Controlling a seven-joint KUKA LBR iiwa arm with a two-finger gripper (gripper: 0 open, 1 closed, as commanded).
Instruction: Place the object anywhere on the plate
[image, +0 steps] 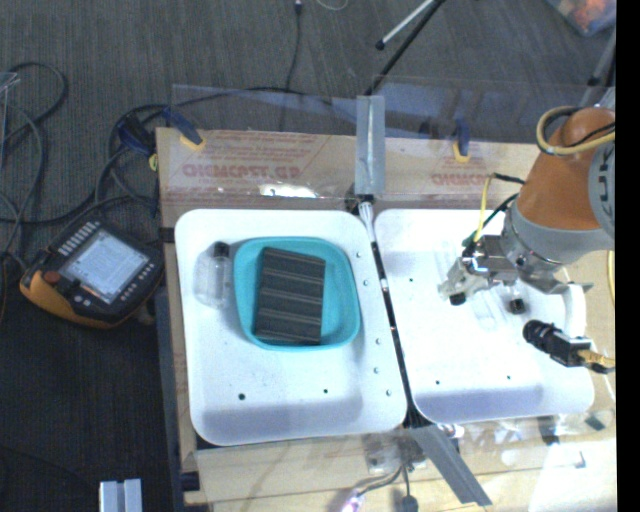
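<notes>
Desk's right bin (480, 385) has the fingers (478, 278) hovering, can't tell their state; dark block (291, 296) already sits on the plate (343, 300).

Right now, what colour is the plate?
Turquoise blue plate, seen in the camera view.

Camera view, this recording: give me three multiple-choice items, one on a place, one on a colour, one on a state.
1. Where is the plate?
A. left bin
B. right bin
C. on the floor

2. What colour is the plate?
A. red
B. turquoise
C. yellow

3. How does the dark ribbed block lie?
A. on the plate
B. beside the plate
C. in the right bin

Key: 1 A, the plate sits in the left bin. 2 B, its rim is turquoise. 3 A, the dark ribbed block rests flat on the plate, away from the gripper over the right bin.
</notes>
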